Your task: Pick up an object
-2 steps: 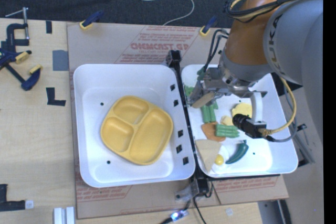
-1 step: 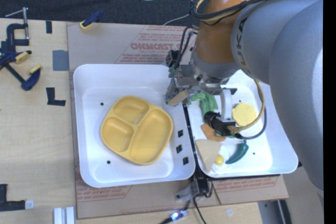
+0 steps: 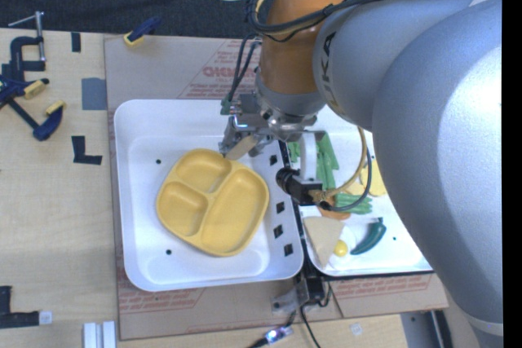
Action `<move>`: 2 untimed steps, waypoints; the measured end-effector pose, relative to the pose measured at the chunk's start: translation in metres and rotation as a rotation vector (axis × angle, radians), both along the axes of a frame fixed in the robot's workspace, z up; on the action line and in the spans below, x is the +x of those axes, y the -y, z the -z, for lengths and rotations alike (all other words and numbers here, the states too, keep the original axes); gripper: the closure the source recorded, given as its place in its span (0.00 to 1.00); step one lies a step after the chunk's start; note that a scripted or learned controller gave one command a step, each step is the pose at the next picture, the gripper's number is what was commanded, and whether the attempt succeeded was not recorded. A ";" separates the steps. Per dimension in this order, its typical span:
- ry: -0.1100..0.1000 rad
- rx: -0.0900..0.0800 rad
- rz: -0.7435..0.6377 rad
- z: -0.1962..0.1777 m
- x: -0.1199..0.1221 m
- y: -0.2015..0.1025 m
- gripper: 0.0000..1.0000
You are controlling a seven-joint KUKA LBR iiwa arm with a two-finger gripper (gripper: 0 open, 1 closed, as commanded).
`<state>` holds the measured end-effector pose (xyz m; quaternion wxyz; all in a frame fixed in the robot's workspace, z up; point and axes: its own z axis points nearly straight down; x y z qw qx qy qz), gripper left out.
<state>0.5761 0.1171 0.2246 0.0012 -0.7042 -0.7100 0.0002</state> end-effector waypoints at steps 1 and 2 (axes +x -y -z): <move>-0.001 -0.004 0.009 0.000 -0.009 0.023 1.00; 0.000 -0.001 0.006 -0.009 -0.003 0.017 1.00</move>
